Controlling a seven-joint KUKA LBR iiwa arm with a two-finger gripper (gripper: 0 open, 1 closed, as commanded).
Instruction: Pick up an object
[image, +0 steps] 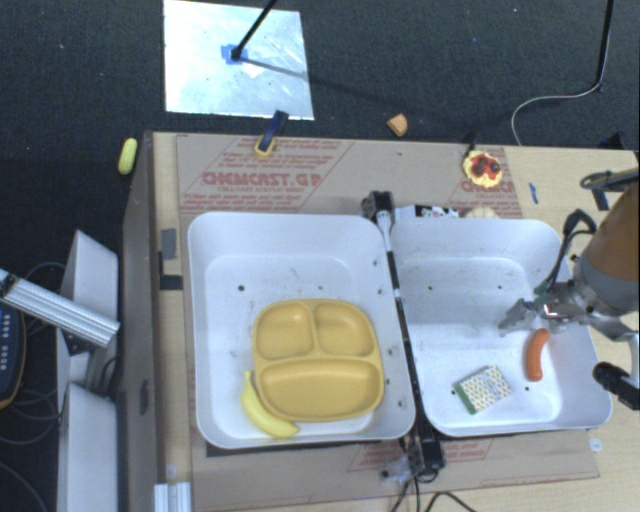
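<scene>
Arm (612, 250) cut off by right edge. Gripper (545, 312) above hot dog (537, 354) blurred; finger state unclear. Banana (262, 410) partly hidden under yellow tray (318, 358).

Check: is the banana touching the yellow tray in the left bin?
Touching. The camera view shows the banana lying against the yellow tray's lower-left edge, with no gap visible.

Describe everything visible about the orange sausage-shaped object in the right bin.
The sausage is a small orange-red toy with rounded ends and a smooth, plastic-looking surface. It lies flat on the floor of the right bin, near its right wall, long axis running roughly up-down in the view. The gripper is right above its upper end; contact cannot be judged. The patterned sponge lies apart, to its lower left.
</scene>
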